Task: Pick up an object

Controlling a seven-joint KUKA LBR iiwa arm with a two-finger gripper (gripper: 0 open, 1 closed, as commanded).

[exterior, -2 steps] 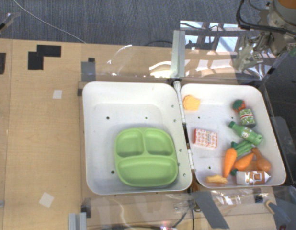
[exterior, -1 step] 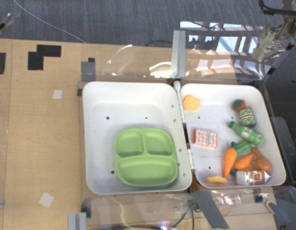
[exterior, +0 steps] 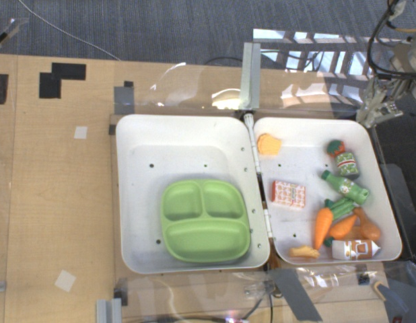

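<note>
Worktop: pale wood worktop (exterior: 53, 207) under a slanted overhead camera, dark carpet beyond, two shallow white bins side by side.
Targets: right bin (exterior: 309, 130) holds the loose items, any of which could be picked: a flat red-and-white packet (exterior: 289, 194) near its middle, an orange wedge (exterior: 268, 144) at the upper left corner, a green bottle (exterior: 345, 187), a small can (exterior: 344, 161), a carrot (exterior: 322, 226) in a crowded cluster, and a white bottle (exterior: 355, 249) along the lower edge.
Long axes: carrot lies almost upright in the picture; white bottle lies crosswise.
Left bin: left bin (exterior: 137, 140) carries a green divided plate (exterior: 205, 220).
Tool: tool (exterior: 379, 108) sits just beyond the right bin's upper right corner; whether it is open or holding anything cannot be told.
Key relation: every item lies down and left of the tool; the can is nearest, the packet stands most clear of neighbours.
</note>
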